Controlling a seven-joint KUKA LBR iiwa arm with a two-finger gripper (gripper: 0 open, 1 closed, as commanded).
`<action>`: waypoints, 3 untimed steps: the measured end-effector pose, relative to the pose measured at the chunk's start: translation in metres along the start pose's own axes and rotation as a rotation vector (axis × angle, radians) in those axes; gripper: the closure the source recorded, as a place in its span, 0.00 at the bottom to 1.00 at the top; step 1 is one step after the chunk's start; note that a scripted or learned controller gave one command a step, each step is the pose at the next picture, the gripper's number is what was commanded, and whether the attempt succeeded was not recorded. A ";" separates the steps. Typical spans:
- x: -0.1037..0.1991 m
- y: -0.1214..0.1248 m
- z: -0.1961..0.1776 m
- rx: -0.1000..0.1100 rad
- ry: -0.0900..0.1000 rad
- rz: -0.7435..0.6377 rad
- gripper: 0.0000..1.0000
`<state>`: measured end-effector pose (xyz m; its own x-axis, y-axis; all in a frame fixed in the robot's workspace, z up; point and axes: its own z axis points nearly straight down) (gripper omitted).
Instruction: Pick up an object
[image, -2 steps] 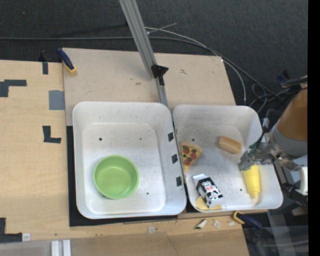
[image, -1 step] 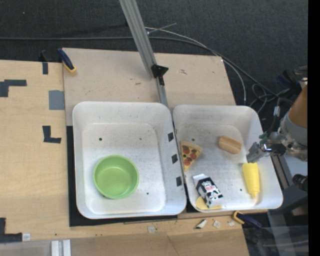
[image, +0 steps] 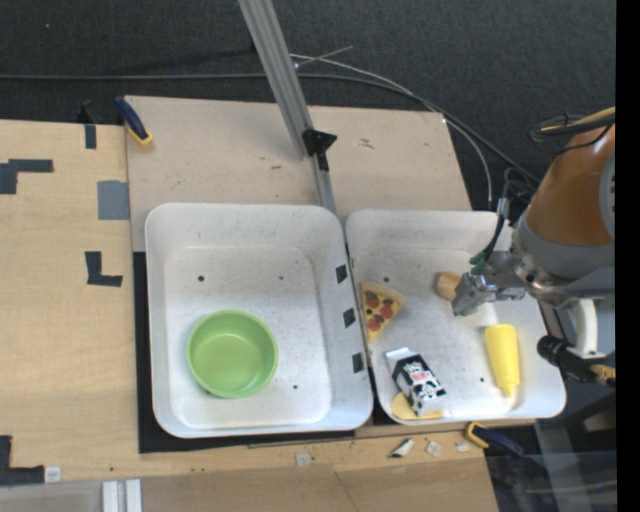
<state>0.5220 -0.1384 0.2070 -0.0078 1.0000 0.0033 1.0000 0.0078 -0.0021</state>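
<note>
Green bowl (image: 232, 352), one; yellow bottle (image: 503, 357), one

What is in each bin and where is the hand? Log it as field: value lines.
left bin: green bowl, near its front left
right bin: pizza slice toy, black and white carton, yellow bottle, small tan object
carton: lying partly on a flat yellow piece
hand: low over the right bin, beside the tan object
finger state: cannot tell
arm: enters from the right
</note>
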 end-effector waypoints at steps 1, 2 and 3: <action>0.043 0.015 0.005 0.001 -0.003 0.003 1.00; 0.102 0.035 0.008 0.002 -0.001 0.002 1.00; 0.147 0.052 0.011 0.002 -0.002 0.002 1.00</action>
<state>0.5724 0.0093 0.1965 -0.0056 1.0000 0.0011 1.0000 0.0056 -0.0040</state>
